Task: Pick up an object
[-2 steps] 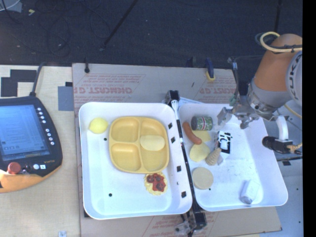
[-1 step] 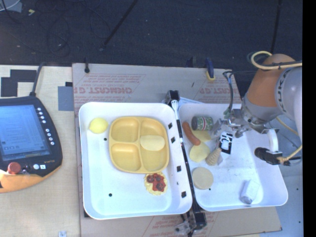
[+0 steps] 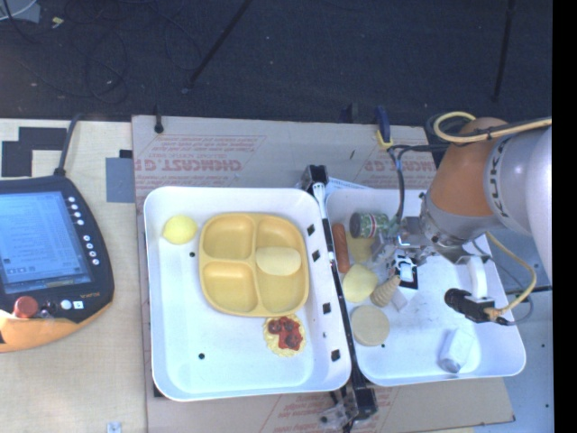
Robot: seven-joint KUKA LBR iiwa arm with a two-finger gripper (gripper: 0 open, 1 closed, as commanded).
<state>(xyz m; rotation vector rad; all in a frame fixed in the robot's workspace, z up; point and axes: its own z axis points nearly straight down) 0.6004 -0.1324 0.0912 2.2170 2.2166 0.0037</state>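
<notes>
Holding yellow tray (image 3: pixel 236 282), ball (image 3: pixel 179 230): left bin (image 3: pixel 171 350) | hand (image 3: pixel 403 262) grip unclear

Single fixed camera overhead, tilted down at a slant. Takes in both white bins: left bin (image 3: pixel 171 350), right bin (image 3: pixel 505 354). Arm (image 3: pixel 491 183) enters from frame right. Mid-distance.

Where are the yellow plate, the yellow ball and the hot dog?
yellow plate (image 3: pixel 236 282): camera view, lower-left compartment floor.
yellow ball (image 3: pixel 179 230): camera view, middle of ball, left bin's top-left corner.
hot dog (image 3: pixel 341 246): camera view, mid-length, right bin's left wall.
</notes>
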